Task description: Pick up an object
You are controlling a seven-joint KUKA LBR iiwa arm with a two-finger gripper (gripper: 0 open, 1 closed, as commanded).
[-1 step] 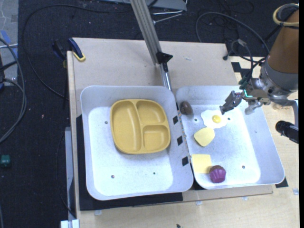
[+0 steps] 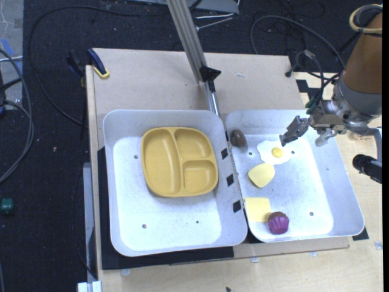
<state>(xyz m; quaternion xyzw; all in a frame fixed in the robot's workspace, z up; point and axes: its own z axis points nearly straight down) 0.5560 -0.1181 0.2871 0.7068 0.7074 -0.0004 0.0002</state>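
Your tool hangs over the upper part of the right bin, carried by the grey arm that reaches in from the right with its orange band above the wrist. Whether it is spread or pressed together you cannot tell from this angle; the dark tip is too small and blurred. Nothing shows pinched in it.

Look just below and to the left of the tip and you find the toy fried egg, white with a yellow yolk, lying flat on the bin floor, very near the tool but not clearly touched by it. Below the egg sits a pale yellow rounded piece, and below that a yellow square block against the bin's left wall. Beside the block, near the bin's lower edge, you see a purple ridged object. A small brown object rests in the bin's upper left corner.

In the left bin a yellow divided tray with three compartments lies roughly in the middle, upright and flat.

Both bins sit side by side on the wooden counter, their inner edges touching. A metal pole slants up from the gap between them toward the top of the view.
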